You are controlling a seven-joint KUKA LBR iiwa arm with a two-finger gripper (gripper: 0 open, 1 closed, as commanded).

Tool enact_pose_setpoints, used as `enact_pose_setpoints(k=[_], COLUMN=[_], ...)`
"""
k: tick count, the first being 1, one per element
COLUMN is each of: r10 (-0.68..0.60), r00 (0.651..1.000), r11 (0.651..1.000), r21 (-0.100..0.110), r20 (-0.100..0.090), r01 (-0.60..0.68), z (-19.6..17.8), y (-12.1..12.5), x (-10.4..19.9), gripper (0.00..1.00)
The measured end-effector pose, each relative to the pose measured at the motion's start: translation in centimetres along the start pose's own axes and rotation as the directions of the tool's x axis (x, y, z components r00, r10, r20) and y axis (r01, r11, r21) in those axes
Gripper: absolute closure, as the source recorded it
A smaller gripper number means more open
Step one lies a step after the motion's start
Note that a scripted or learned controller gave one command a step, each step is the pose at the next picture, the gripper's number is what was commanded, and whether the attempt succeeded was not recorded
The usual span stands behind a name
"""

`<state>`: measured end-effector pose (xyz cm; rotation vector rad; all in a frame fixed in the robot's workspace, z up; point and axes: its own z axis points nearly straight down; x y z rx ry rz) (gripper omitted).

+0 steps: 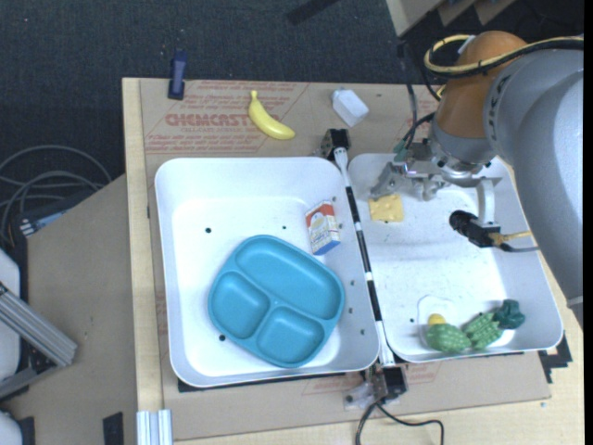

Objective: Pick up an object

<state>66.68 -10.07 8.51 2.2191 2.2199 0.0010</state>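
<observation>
My gripper (408, 185) hangs over the far left corner of the right bin (519, 286). A pale yellow wedge-shaped block (387, 209) lies on the bin floor just below and slightly left of the gripper, close to it; contact is unclear. At the near end of the same bin lies a green knobbly toy (468, 330) with a small yellow piece (434, 321) at its left end. In the left bin (185, 202) a blue divided plate (275, 299) lies flat, and a small red, white and blue carton (321, 227) stands by the dividing wall.
Outside the bins, on the cardboard at the back, lie a yellow banana (270, 119), a white block (350, 107) and a small dark blue object (177, 72). The grey arm fills the upper right, above the right bin's far side.
</observation>
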Motion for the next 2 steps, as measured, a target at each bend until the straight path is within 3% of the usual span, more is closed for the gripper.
enact_pose_setpoints(k=[1, 2], r10=[0.000, 0.000], r00=[1.000, 1.000], r11=[1.000, 1.000], r21=[0.004, -0.006], r20=[-0.002, 0.001], r01=[0.000, 0.000], z=[0.0, -1.3], y=[-1.2, -0.9], x=[1.0, 0.9], gripper=[0.00, 1.00])
